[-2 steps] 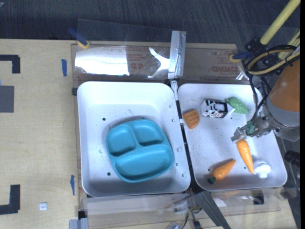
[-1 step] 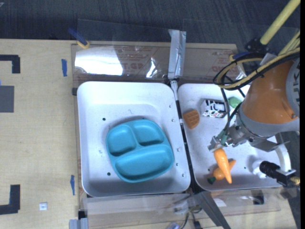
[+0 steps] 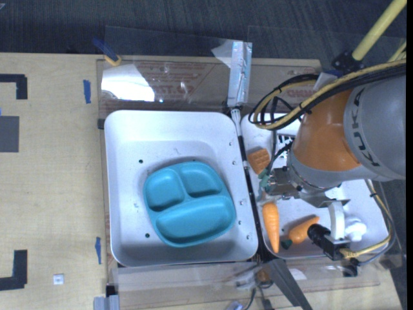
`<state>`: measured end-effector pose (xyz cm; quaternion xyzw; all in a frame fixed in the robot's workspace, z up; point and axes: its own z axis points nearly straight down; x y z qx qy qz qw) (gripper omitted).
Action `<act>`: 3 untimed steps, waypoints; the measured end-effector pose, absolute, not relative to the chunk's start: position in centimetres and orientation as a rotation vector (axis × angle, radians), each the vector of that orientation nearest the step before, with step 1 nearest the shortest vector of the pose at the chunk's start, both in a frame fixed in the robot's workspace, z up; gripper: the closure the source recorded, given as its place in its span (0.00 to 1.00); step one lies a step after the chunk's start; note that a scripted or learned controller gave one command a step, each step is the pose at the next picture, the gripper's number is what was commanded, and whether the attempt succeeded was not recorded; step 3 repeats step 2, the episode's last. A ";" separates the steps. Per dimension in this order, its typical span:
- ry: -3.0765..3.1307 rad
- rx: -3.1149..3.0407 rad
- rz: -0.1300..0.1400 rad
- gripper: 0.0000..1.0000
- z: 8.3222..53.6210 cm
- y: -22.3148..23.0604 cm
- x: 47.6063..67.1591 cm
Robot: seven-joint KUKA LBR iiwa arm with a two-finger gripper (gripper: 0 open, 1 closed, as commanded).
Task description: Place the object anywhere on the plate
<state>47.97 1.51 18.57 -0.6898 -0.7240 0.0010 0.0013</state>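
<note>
Arm (image 3: 348,128) hangs over the right bin (image 3: 377,205), covering the gripper; jaw state cannot be told. Carrot (image 3: 271,225) lies lower centre, against the wall nearest the plate (image 3: 188,202). Risk: wall blocks a finger, grasp slips.

Smooth blue plastic plate (image 3: 188,203) in glossy white bin (image 3: 122,173); matt wooden bench (image 3: 48,173).

One camera fixed above the bench (image 3: 45,173) looks down at a slant on both bins, with the arm (image 3: 348,128) entering from the right
</note>
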 end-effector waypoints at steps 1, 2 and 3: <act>-2.393 -2.032 0.001 1.00 19.5 13.4 47.9; -2.391 -2.037 0.003 0.00 19.5 13.2 48.0; -2.391 -2.037 0.003 0.00 19.5 13.2 48.0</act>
